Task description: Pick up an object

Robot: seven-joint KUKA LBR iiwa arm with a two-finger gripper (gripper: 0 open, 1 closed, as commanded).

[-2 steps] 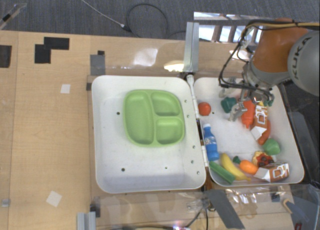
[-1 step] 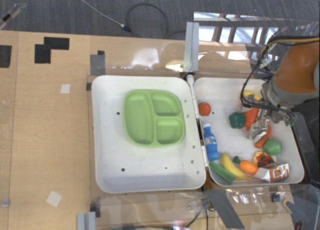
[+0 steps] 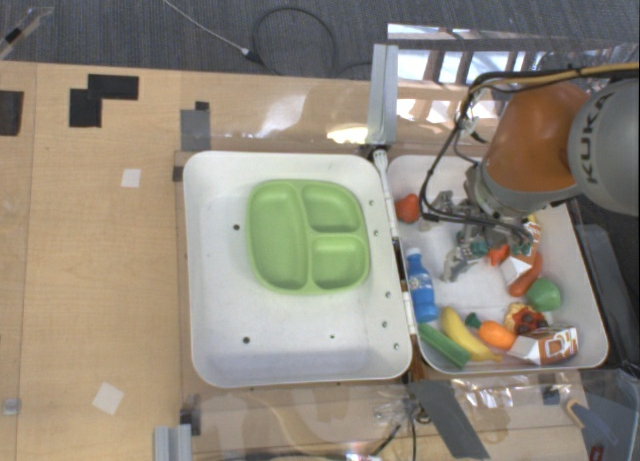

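Note:
My gripper (image 3: 478, 251) hangs low over the middle of the right bin (image 3: 590, 324), under the orange wrist band. Its metal fingers point down-left among the toys. A red-orange ball (image 3: 407, 208) lies at the bin's upper left. Along the left wall lies a blue bottle (image 3: 421, 289). Below it sit a green cucumber (image 3: 442, 345), a yellow banana (image 3: 463, 334) and an orange carrot (image 3: 495, 334). A green ball (image 3: 545, 295) and a red pepper (image 3: 527, 274) lie to the gripper's right. I see nothing clearly held between the fingers.
The left bin (image 3: 215, 339) holds a green three-compartment plate (image 3: 306, 235). A red and white carton (image 3: 548, 346) lies at the right bin's lower right corner. Black cables loop above the arm's wrist.

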